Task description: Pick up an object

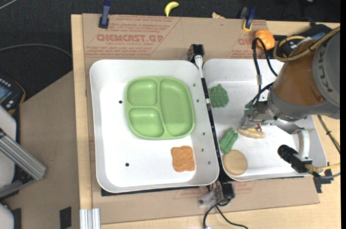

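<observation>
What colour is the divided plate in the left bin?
Light green divided plate, clearest in the camera view.

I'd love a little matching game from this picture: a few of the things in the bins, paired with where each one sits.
Things:
1. green divided plate
2. orange waffle
3. round tan biscuit
4. broccoli

Places:
A. right bin, near front edge
B. left bin, middle
C. right bin, near the divider, toward the back
D. left bin, front right corner

Pairs: 1-B, 2-D, 3-A, 4-C
</observation>
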You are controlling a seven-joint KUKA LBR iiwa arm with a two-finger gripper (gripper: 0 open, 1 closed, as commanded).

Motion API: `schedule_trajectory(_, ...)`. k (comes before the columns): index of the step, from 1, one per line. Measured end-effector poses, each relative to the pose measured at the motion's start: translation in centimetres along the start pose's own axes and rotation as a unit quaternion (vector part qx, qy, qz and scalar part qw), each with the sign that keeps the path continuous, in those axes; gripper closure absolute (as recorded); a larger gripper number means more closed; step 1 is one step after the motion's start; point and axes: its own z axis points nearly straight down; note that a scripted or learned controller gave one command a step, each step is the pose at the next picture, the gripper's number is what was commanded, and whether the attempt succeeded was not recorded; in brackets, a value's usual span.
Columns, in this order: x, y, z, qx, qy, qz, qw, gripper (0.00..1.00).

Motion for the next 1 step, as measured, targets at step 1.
schedule_trajectory(1,10.33,-3.99,-8.90,0.011,0.008,-0.008,0.9999,1.00)
